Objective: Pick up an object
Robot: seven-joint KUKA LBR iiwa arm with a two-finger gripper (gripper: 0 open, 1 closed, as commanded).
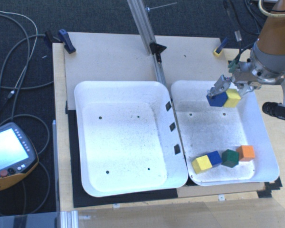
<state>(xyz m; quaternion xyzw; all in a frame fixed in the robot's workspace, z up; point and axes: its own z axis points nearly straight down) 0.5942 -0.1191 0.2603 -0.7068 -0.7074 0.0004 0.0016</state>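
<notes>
My gripper (232, 90) hangs over the back of the right bin (262, 127), below the arm's orange band. A blue block (217, 99) and a yellow block (233, 98) sit side by side between its grey fingers (220, 84), and it looks shut on the pair. Both blocks seem to hang just above the bin's back wall. At the front of the same bin lies a row of loose blocks: yellow (202, 163), blue (213, 158), green (230, 158) and orange (247, 152).
The left bin (85, 127) stands beside the right one, with black clips along the divide between them. A metal pole (141, 23) slants across the back. Cables and a teach pendant (9, 153) lie on the floor to the left.
</notes>
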